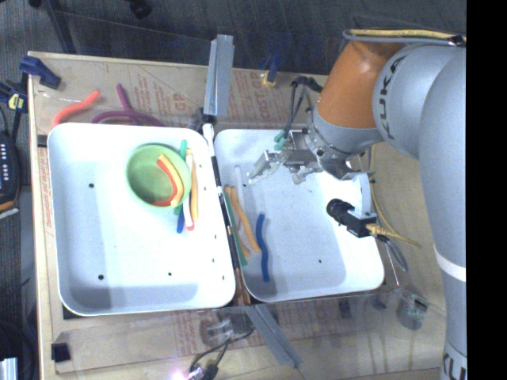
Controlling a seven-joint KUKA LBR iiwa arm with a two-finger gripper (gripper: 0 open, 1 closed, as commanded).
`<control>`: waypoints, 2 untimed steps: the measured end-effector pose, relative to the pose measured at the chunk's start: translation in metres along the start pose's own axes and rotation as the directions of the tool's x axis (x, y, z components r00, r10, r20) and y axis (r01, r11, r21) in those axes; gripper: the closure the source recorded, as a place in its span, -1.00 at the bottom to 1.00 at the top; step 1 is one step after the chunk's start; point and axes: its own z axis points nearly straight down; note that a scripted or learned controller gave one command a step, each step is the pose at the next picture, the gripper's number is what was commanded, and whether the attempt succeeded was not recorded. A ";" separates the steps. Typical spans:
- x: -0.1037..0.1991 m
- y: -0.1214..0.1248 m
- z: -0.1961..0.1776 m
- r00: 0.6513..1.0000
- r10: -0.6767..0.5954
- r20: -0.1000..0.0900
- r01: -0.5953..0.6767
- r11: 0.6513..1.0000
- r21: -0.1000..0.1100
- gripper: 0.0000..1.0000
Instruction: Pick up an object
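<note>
My gripper (277,172) hangs over the upper part of the right bin (348,267), fingers spread open with nothing between them. Below and left of it, along that bin's left wall, lie an orange stick (243,218), a green stick (236,229) and a blue stick (262,248). The left bin (103,252) holds a green bowl (154,176) with red and yellow sticks draped over its right rim. A yellow stick (193,188) and a small blue stick (181,223) lie just right of the bowl.
The grey arm with its orange band (356,81) fills the upper right. A black cable fitting (344,212) hangs over the right bin. Orange and purple pieces (95,109) lie on the bench behind the left bin. A grey bar (218,74) stands between the bins.
</note>
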 end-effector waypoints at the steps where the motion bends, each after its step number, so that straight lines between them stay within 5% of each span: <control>1: 0.003 -0.028 0.119 0.997 -0.074 0.017 0.074 0.997 -0.007 -1.00; 2: 0.007 -0.027 0.109 0.996 -0.084 0.011 0.084 0.996 -0.005 1.00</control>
